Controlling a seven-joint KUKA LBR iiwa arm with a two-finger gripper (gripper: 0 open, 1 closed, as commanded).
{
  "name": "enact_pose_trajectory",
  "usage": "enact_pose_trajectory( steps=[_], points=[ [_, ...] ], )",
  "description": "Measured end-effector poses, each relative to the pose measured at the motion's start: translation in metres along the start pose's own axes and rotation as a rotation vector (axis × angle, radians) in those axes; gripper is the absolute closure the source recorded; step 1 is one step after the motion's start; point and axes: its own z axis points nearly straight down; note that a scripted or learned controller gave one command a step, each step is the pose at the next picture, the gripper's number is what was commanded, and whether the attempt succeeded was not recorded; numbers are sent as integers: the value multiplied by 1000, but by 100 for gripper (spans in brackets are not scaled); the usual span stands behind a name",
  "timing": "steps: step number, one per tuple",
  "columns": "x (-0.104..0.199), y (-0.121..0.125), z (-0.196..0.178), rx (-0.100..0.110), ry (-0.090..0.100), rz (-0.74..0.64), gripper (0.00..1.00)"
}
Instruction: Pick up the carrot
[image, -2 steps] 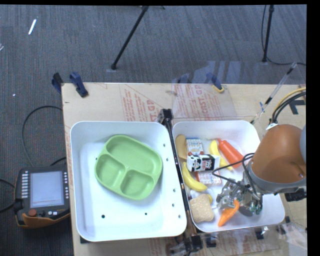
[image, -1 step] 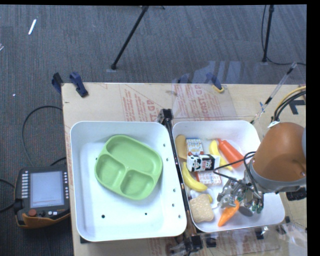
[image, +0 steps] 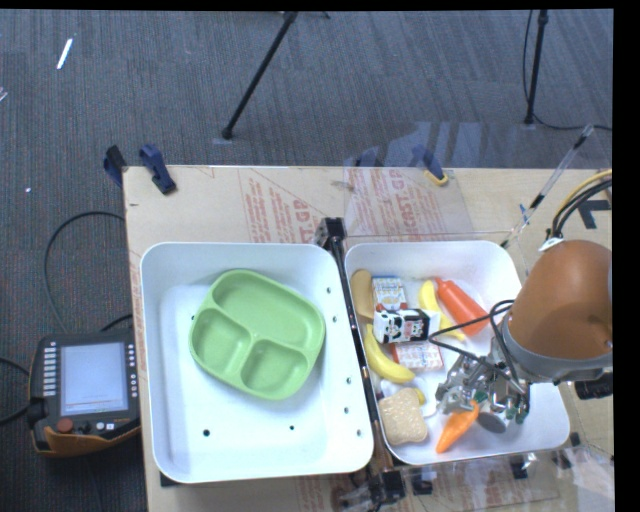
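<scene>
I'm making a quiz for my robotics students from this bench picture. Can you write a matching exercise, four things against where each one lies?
Things:
1. green plate
2. banana
3. slice of bread
4. gripper

Places:
A. near corner of the right bin, by the divider
B. left bin
C. above the carrot at the right bin's near edge
D. along the right bin's left side

Pairs: 1-B, 2-D, 3-A, 4-C
</scene>
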Motion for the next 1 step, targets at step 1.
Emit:
enact_pose_trajectory(
  steps=[1],
  points=[
    [0, 0, 0, 0, 1, 1, 0]
  ],
)
